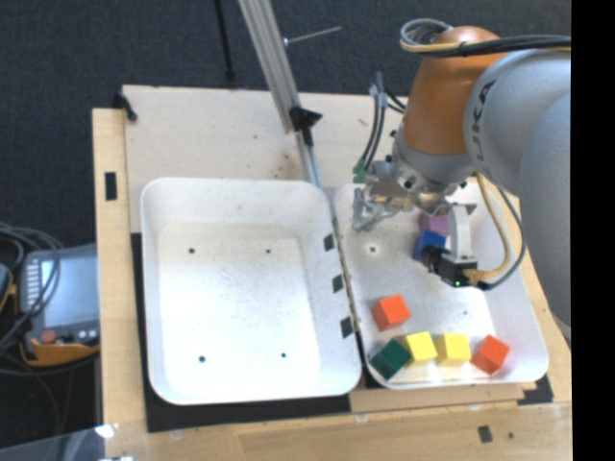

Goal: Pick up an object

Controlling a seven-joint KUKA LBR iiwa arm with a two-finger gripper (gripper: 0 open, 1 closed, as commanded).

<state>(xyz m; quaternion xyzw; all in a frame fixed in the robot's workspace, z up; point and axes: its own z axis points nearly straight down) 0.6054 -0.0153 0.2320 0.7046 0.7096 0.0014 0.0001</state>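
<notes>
Blocks are the pickings: in the right bin (pixel 519 301) a purple block (pixel 437 226) and a blue block (pixel 430 244) sit just right of the pincer (pixel 368 211), touching each other and partly under the wrist. The pincer hangs low over the far left part of that bin, nothing visible between its fingers; whether they are spread or closed I cannot tell from this slant.

For a clean grab, I judge the lone orange block (pixel 390 310) the better target: it stands apart, with bare floor all round. The near row, green block (pixel 390 357), yellow block (pixel 420 346), second yellow block (pixel 455 348) and red-orange block (pixel 491 352), is packed tight against the near rim, leaving fingers little entry.

Just left of the pincer runs the rim shared with the left bin (pixel 163 257), so descent should stay right of it. A slanted aluminium rail (pixel 274 60) crosses the far tabletop (pixel 192 128).
</notes>
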